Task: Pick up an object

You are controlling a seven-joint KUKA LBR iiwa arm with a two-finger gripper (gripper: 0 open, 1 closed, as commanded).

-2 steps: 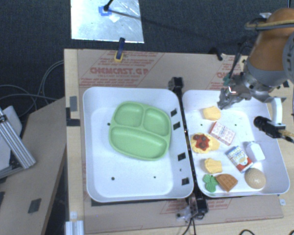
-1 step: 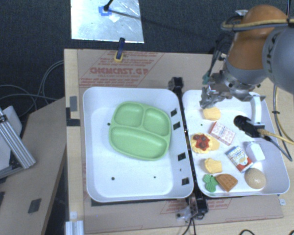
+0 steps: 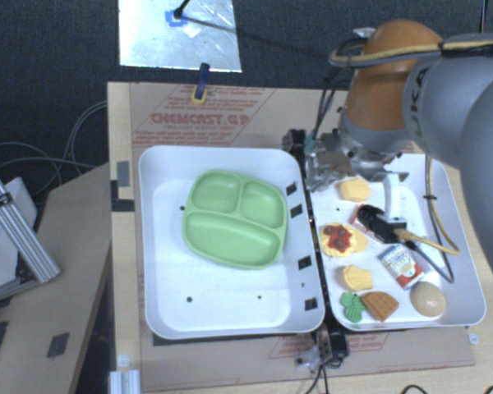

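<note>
Over the upper-left corner of the right bin, close to the wall it shares with the left bin: my gripper position at this entry. My arm reaches in from the right, and its bulk covers the bin's upper right.

Jaw state: cannot tell. My own wrist body hides whether I am released or clenched.

Candidate objects, all lying in the right bin:
- yellow chunk, just beside me, toward the bin's middle
- round yellow piece with red topping, below that, near the shared wall
- second yellow piece, further down
- green toy at the lower-left corner, touching or almost touching a brown wedge
- beige egg near the lower right
- red-and-white carton, tilted, between the egg and the topped piece

Left bin: one green divided plate, flat, roughly centred, well apart from me.
</note>
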